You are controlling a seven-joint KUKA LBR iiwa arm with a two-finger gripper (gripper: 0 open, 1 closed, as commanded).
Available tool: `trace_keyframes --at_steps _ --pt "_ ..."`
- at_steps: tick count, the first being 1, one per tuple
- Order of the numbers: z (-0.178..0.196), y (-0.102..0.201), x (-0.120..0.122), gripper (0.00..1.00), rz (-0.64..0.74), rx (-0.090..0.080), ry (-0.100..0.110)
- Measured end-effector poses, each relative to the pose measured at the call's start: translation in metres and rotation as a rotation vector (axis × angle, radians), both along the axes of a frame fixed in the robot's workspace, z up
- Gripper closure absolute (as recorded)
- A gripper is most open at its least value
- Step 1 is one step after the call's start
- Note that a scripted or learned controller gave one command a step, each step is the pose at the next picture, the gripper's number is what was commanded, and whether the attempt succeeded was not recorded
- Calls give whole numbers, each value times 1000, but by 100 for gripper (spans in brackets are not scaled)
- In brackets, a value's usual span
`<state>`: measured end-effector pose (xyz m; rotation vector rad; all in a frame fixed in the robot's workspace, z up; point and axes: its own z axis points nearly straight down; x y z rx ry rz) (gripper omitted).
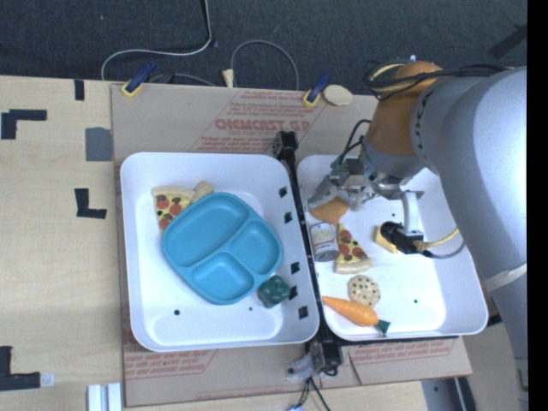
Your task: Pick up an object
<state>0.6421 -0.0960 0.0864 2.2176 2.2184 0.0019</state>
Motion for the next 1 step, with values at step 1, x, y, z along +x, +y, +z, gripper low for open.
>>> trace_keyframes --at_steps 1 --pt "0 1 0 0 0 0 0"
